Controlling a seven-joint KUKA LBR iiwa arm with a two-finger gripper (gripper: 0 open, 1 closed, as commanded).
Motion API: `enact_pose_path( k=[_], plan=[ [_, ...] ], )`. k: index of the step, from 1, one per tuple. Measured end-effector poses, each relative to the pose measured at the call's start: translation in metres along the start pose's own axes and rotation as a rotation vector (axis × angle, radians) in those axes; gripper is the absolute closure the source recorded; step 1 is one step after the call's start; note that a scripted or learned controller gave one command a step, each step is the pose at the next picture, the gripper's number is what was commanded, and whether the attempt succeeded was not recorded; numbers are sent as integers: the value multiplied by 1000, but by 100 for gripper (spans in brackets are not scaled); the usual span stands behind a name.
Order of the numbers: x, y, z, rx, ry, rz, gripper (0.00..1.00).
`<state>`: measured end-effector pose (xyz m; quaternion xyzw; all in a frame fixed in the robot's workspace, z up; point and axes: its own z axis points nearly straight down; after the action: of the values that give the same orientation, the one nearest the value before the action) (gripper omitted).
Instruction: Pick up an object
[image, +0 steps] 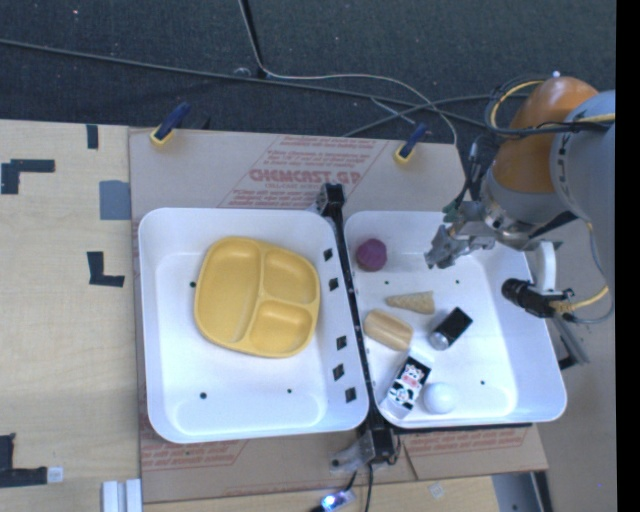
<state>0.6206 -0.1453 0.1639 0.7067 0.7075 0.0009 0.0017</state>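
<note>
On the bench (60, 330), two shallow white bins sit side by side on a cardboard sheet (300, 170), which is clamped at its far edge by two blue-and-yellow clips. The arm (560, 150), grey with an orange band, reaches in from the right and ends over the far right part of the right bin. Left bin (170, 400): holds a yellow divided plate (257, 297), lying flat toward the bin's far half, with three compartments facing up. Right bin (520, 390): holds six small items, all apart from the gripper. A purple ball (372, 253) lies near the far left corner, beside the divider between the bins. A tan wedge (413, 301) lies near the centre, its point aimed right. A tan roll (387, 329) lies just nearer than the wedge, close to the divider. A black-and-silver block (451, 328) lies tilted to the right of the roll. A black-and-white carton (409, 387) lies at the near edge, with a white ball (439, 398) touching or just beside its right side. Gripper (441, 254): points down and left above the bin floor, right of the purple ball and well apart from it; nothing is visible between its fingers, and whether they are spread or closed cannot be told. Black cables cross the dark floor beyond the bench.
</note>
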Motion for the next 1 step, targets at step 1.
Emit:
enact_pose_path(
  k=[1],
  plan=[
    [8, -5, -51, 0, 0, -1, 100]
  ],
)
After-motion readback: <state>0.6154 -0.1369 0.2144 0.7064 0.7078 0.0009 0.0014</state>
